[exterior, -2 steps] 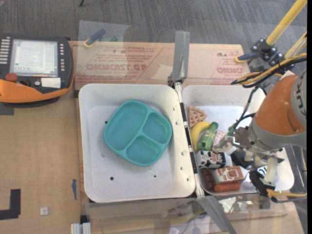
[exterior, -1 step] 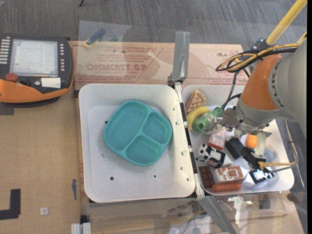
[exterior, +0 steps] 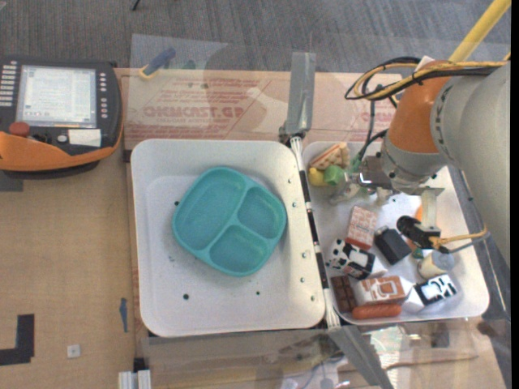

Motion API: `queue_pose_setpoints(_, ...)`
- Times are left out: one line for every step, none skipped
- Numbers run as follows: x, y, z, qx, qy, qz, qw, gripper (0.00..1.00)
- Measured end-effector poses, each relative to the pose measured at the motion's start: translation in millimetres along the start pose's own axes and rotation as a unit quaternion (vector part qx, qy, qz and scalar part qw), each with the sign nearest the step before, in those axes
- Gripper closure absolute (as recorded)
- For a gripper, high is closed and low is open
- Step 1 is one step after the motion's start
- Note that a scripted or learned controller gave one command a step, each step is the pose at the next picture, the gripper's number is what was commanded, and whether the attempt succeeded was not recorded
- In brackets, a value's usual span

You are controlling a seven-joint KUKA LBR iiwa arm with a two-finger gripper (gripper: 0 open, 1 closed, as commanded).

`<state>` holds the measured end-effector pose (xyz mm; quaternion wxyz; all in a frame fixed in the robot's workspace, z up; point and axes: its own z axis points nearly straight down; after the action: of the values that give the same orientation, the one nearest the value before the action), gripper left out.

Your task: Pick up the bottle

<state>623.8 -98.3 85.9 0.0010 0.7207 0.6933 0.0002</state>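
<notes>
Camera view: bottle point(exterior: 347, 190) is taken to be the pale, see-through shape in the right bin's point(exterior: 474, 298) upper left, just beside the gripper point(exterior: 369, 178); its outline is barely made out. Gripper state cannot be told, as it is masked by the wrist. A teal divided plate point(exterior: 230, 220) is seen in the left bin point(exterior: 154, 241). A teach pendant point(exterior: 57, 112) is set on the brown bench point(exterior: 57, 250), with grey carpet point(exterior: 243, 6) beyond.

Smooth matt teal plastic plate point(exterior: 230, 221), glossy white plastic bins point(exterior: 154, 298), brown cardboard-like bench point(exterior: 65, 250) surface, smooth grey arm point(exterior: 478, 128) casing with glossy orange band point(exterior: 415, 120), grey ribbed carpet floor point(exterior: 243, 6)
</notes>
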Motion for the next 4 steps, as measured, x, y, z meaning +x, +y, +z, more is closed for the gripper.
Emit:
queue_pose_setpoints(-7.5, 38.1, 2.5, 0.012, -0.001, 0.185, 0.9827, 0.0)
queue_pose_setpoints(-6.4, 40.5, -8.2, 0.01, -0.002, 0.184, 0.9829, 1.0)
queue_pose_setpoints(-5.3, 41.9, -9.6, 0.008, -0.001, 0.183, 0.9831, 0.0)
queue_pose_setpoints(-70.9, 44.6, 1.3, 0.01, 0.004, 0.225, 0.9743, 0.0)
